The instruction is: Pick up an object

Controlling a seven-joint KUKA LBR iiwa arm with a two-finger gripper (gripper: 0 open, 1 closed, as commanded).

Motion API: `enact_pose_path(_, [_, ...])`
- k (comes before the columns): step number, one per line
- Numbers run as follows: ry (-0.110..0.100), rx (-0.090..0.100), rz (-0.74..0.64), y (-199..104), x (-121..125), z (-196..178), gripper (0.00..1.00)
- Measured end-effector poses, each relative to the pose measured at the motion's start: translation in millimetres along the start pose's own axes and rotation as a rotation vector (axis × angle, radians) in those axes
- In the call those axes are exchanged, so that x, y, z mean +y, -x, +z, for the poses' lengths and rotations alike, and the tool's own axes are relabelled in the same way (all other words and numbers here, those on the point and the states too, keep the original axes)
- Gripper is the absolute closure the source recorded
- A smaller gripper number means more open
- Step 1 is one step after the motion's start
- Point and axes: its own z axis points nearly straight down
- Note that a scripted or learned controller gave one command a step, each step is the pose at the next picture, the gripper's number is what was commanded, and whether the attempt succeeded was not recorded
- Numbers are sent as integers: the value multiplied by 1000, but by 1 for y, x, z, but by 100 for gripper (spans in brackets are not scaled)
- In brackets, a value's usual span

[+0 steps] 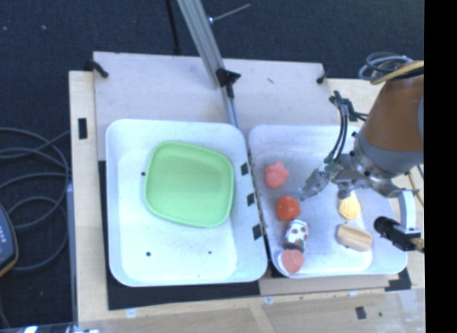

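My gripper (334,183) hangs over the right bin (314,142), under the grey and orange arm that comes in from the right. Several small objects lie in this bin. A pink one (277,174) and a red ball (287,208) lie to the gripper's left. A white piece with dark spots (296,234) and a pinkish-red one (291,260) sit near the front left corner. A yellow object (349,208) lies just in front of the gripper, and a tan block (354,237) lies in front of that. Nothing is visibly held.
The left bin (128,253) holds a light green square plate (190,184). A metal rod (203,31) slants in from the top to the divider between the bins. Cables lie on the dark floor at far left.
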Motion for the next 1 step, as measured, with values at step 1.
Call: enact_pose_path(1, [-2, 1, -1, -7, -3, 59, 0])
